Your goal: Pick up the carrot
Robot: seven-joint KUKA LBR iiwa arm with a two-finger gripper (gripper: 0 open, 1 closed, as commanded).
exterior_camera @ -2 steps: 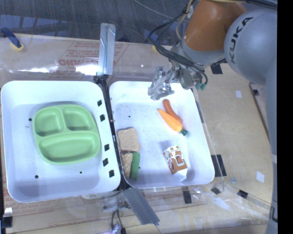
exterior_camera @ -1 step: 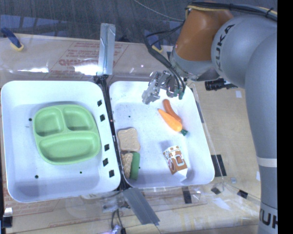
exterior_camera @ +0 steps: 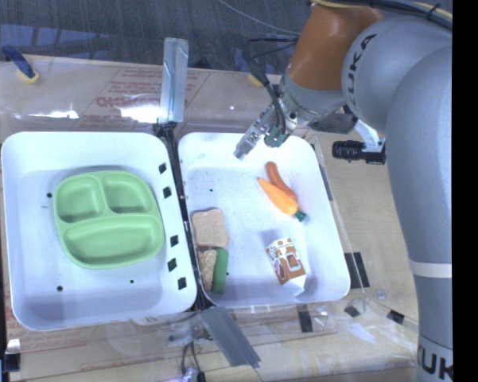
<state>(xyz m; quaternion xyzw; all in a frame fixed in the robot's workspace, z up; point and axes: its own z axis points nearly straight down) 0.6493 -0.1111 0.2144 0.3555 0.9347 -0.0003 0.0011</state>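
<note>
I take the carrot (exterior_camera: pixel 279 197) as my landmark; it lies flat on the floor of the right bin (exterior_camera: pixel 328 183), tilted, with its green end toward the near right. Nearest to me, well in front of the carrot and to its left, a slice of bread (exterior_camera: pixel 209 227) rests against the divider wall, with a green vegetable piece (exterior_camera: pixel 220 270) and a pale cracker-like thing (exterior_camera: pixel 206 266) just in front of it. A small printed packet (exterior_camera: pixel 287 262) lies in front of the carrot, near but apart, so I judge it does not block a descent from above. Touching the carrot on its far side lies a second orange-red piece, maybe a sausage (exterior_camera: pixel 277 175), and this close neighbour could be caught together with it. Far to the left of the carrot, the left bin (exterior_camera: pixel 16 213) holds a green divided plate (exterior_camera: pixel 107 217). Beyond the carrot the gripper (exterior_camera: pixel 258 139) hangs over the far rim of the right bin, holding nothing; its fingers look slightly apart, pointing down-left. I think the approach is not yet finished.
</note>
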